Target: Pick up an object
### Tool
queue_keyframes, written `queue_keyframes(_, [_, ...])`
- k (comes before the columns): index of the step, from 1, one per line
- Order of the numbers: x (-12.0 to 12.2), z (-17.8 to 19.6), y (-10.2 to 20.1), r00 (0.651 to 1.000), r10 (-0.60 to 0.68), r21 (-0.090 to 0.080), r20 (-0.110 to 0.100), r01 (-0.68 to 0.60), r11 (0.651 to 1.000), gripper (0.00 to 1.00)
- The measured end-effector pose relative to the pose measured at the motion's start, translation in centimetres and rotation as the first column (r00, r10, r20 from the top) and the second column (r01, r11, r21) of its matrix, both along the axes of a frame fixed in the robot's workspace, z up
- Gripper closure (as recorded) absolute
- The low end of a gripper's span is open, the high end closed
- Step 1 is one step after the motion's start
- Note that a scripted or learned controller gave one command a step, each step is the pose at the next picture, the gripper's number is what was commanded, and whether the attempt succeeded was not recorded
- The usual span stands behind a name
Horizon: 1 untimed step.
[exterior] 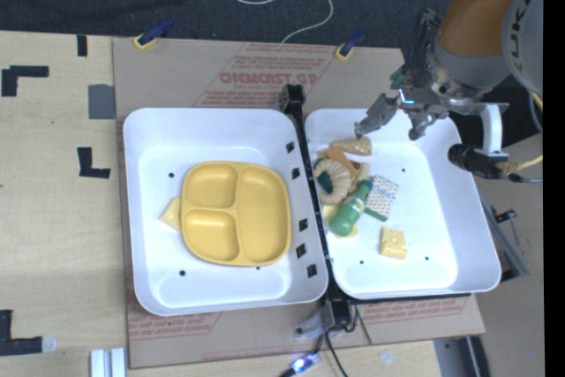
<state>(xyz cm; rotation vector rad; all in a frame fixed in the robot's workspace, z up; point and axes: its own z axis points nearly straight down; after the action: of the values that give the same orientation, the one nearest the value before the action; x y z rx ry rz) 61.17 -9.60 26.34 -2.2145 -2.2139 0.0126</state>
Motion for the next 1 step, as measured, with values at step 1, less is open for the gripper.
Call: queue_keyframes(1, [0.19,0.64,0.0,1.0,0.002,-0.001,0.011,-0.002,1.0,0.0])
